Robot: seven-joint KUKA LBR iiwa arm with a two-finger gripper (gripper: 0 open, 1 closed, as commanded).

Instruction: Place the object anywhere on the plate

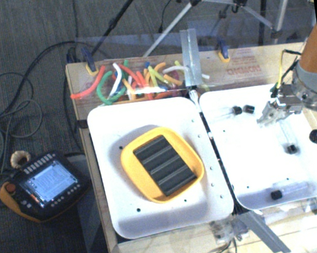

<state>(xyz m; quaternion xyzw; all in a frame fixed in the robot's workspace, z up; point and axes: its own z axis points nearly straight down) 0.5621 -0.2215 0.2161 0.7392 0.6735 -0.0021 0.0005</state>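
- Two bins inspected: left bin (110,159) and right bin (251,162), side by side and touching along the middle.
- Left bin: holds one yellow plate (129,162), lying flat near the centre and turned at a slant.
- A dark ribbed block (165,166) rests on the plate, inside its rim and covering most of its middle.
- Right bin: holds a few small dark pieces (291,148), scattered and well apart from each other. Two lie near the far wall, one mid-floor, one near the front wall. They are too small to identify.
- My pincer (274,111) hangs over the far right part of the right bin, well apart from the plate.
- Pincer state: I cannot tell whether it is spread or pressed together, and I see nothing held in it.
- Task thing: I judge the block to be the object. It lies on the plate, so placement looks done or nearly so.
- If so, the step in hand is to stay clear. I should rise straight up and keep away from the left bin, so that nothing knocks the block.
- If a small piece is meant instead, I should come down squarely over one piece. I should lift it high over the shared wall and set it on the bare yellow margin beside the block.
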